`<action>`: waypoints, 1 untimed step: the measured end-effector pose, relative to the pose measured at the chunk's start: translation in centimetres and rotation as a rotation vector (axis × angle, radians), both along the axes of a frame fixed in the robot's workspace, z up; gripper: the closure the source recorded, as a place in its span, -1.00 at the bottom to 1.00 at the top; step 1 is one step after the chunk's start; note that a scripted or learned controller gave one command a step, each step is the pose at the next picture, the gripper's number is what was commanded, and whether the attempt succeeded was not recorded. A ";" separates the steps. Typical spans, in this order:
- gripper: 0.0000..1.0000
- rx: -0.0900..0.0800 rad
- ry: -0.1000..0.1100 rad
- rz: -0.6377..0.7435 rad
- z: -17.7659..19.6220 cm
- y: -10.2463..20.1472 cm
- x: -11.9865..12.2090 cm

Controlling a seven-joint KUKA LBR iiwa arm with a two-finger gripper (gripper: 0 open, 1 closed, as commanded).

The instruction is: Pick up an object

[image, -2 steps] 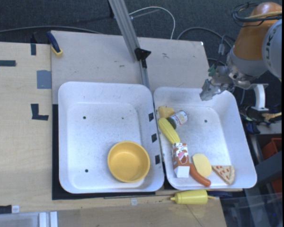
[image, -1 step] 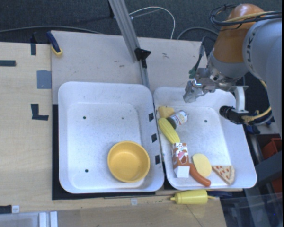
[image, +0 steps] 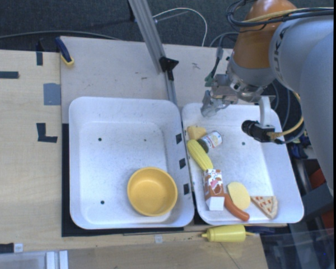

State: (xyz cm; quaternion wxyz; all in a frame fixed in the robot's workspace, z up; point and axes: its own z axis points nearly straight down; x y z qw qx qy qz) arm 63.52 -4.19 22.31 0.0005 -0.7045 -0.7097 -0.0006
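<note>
My gripper [image: 208, 109] hangs over the far left corner of the right bin [image: 269, 150], above the objects and holding nothing that I can see. Just below it lie a small yellow piece [image: 195, 132] and a little jar [image: 213, 139]. A corn cob [image: 200, 154] lies along the bin's left wall. Nearer the front are a red and white carton [image: 213, 189], a yellow oval piece [image: 238, 195], a sausage [image: 236, 208] and a pizza slice [image: 265, 205].
The left bin [image: 89, 150] holds a yellow bowl [image: 152, 191] at its front right. A yellow mustard bottle [image: 227, 234] lies on the bench in front of the right bin. A slanted metal pole [image: 151, 32] rises behind the bins.
</note>
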 end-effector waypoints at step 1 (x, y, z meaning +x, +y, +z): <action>1.00 0.000 0.000 0.001 1.2 5.6 0.1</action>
